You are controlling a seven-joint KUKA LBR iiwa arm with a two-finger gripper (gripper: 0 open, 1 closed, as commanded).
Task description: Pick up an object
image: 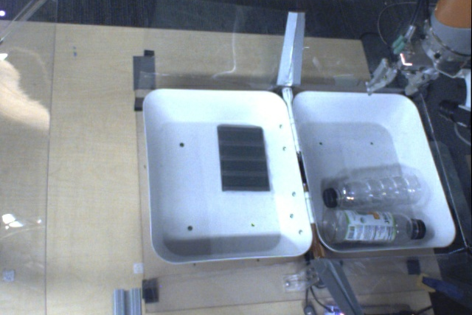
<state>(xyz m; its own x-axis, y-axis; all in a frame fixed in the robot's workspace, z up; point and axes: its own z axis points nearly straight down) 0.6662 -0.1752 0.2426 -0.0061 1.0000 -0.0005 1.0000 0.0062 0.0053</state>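
Note:
Two clear plastic bottles lie on their sides at the near end of the right bin (346,122). The upper bottle (377,189) is plain, with its black cap pointing left. The lower bottle (372,226) carries a white and green label, and its black cap points right. A dark grey ridged block (243,158) lies flat in the middle of the left bin (177,181). My gripper (396,81) hangs over the far right corner of the right bin, well above and behind the bottles. Its fingers are spread open with nothing between them.
A raised divider (296,158) separates the two bins. A metal bar (291,55) stands up behind their shared far corner. Cables and clamps (332,288) sit at the bench's near edge below the right bin. Bare wood bench lies to the left.

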